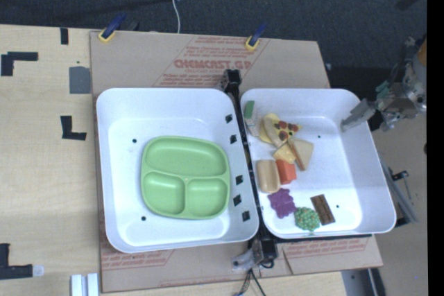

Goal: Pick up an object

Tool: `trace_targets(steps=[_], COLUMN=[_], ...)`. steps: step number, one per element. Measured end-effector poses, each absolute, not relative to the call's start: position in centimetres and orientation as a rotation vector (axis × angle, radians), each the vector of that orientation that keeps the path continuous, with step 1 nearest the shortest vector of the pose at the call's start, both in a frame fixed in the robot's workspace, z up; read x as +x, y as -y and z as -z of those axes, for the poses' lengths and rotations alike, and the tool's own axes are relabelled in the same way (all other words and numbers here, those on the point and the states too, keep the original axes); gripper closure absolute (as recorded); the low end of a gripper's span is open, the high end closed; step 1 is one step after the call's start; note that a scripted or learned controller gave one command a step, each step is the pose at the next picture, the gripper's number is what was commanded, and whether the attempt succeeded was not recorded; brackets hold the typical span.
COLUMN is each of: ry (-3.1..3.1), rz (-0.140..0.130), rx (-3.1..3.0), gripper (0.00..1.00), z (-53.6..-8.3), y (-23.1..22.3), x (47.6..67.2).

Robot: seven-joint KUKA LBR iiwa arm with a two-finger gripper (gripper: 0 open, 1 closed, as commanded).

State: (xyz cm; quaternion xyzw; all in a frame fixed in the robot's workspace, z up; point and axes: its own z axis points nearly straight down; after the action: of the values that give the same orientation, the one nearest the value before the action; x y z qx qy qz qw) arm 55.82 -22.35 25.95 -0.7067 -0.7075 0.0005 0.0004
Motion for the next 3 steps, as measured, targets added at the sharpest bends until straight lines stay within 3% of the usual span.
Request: trace_targets(steps=[1,2,3], ry=[2.222,2.235,2.238], rz=[-0.005,0.006,0.021], rx=[-2.206,-2.234,-2.233], gripper=[0.00,0.00,0.00], z=[-14.4,-8.9,-9.2], y=[13.4,10.3,10.9], x=[56.3,56.5,55.3])
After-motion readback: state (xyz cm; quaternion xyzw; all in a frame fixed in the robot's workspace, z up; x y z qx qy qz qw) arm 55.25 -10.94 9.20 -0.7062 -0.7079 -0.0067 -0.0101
